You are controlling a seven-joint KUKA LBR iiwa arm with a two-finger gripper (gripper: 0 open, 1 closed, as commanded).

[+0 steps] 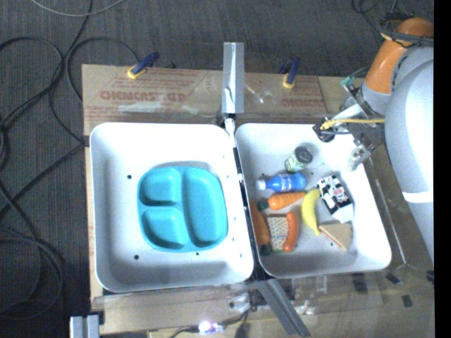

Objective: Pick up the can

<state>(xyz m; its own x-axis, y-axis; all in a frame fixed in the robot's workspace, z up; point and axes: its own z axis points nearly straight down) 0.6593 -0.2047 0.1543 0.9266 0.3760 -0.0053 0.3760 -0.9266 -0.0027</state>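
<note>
The can [299,158] is small, with a dark grey top and a greenish label. It stands near the back of the right bin [373,259], just above a blue-capped bottle [282,183]. My gripper [358,153] hangs over the bin's back right corner, to the right of the can and apart from it. The grey arm with its orange band [386,65] comes in from the upper right. Nothing shows between gripper and can.
In the right bin, in front of the can, lie a carrot [287,201], a banana [310,210], a black-and-white pack [333,193], a bread slice [337,234] and other toy food. The left bin [113,153] holds a blue divided plate [183,208].
</note>
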